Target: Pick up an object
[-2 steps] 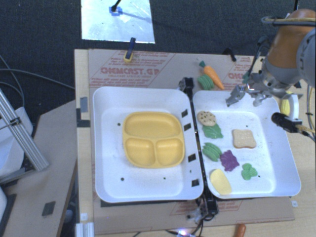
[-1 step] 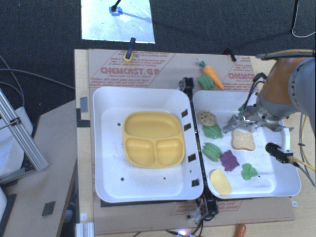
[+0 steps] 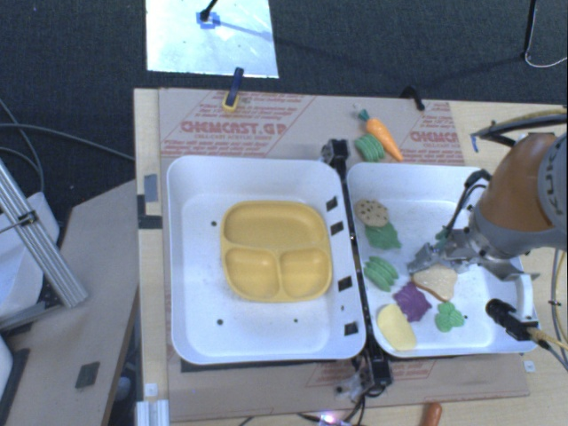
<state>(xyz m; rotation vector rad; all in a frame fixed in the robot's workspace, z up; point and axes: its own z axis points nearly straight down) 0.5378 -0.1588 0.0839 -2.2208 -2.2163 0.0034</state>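
Observation:
The right bin holds several toy foods: a chocolate-chip cookie, a green leafy piece, another green piece, a purple piece, a pale yellow piece, a slice of toast and a small green broccoli. My gripper reaches in from the right and hangs low in this bin, just above the toast's upper left edge. Nothing can be seen held in it.
The left bin carries a yellow divided plate. An orange carrot and a green toy lie on the bench behind the right bin. The grey arm with its orange band covers the bin's right side.

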